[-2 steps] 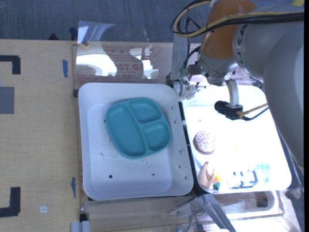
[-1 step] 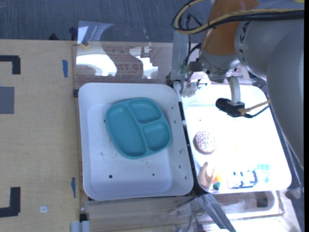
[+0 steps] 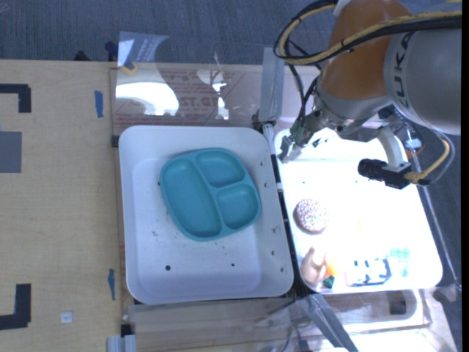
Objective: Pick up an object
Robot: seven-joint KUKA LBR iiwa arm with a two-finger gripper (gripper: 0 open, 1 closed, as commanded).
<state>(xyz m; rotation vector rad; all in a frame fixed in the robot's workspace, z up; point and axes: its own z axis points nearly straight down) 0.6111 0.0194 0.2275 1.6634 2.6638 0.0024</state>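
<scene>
My gripper (image 3: 292,144) hangs over the far left corner of the right bin (image 3: 352,178), close to the divider between the two bins. Nothing shows between it and the bin floor. In that bin lie a round pink sprinkled donut (image 3: 311,215), a peach-coloured toy (image 3: 315,267) near the front left corner, and a white-and-teal item (image 3: 368,271) along the front. The donut lies about a hand's width in front of the gripper. A teal divided plate (image 3: 211,193) rests in the left bin (image 3: 139,226).
The grey arm with its orange band (image 3: 366,35) fills the upper right, with yellow and black cables looping off it. A black fitting (image 3: 385,172) juts over the right bin. A clear plastic sheet (image 3: 176,94) lies behind the left bin. Wooden bench (image 3: 51,211) at left.
</scene>
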